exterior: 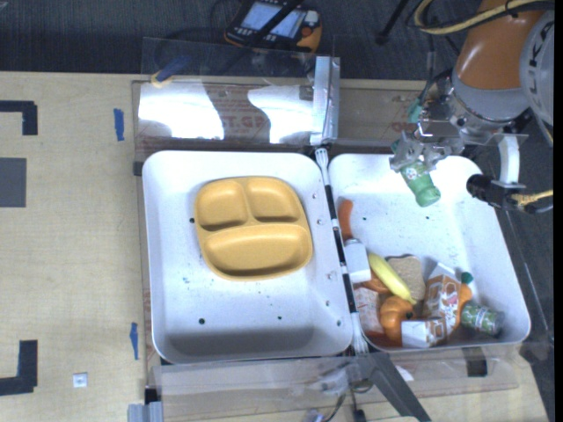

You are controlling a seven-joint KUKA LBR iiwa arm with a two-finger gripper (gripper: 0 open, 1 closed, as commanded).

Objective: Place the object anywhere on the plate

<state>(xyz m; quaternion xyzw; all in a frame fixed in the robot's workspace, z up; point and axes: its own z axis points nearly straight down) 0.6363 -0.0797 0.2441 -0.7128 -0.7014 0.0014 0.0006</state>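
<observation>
The jaws are clamped on a small green bottle, which hangs tilted beneath them above the back part of the right bin, clear of its floor as far as the slanted view allows a judgement. The hold seems to be at the bottle's upper end, with most of the body below the fingers.

The bottle looks like light, stiff plastic, smooth and rounded, so it is likely to slip or swing if held only at the tip; a hold across the middle of its body would be steadier.

The yellow plate, with three compartments, lies in the left bin, well to the left of the bottle, beyond the divider between the bins. Forward of the bottle, at the right bin's front, sits a heap of toy food: a banana, a slice of bread, and small cartons.
</observation>
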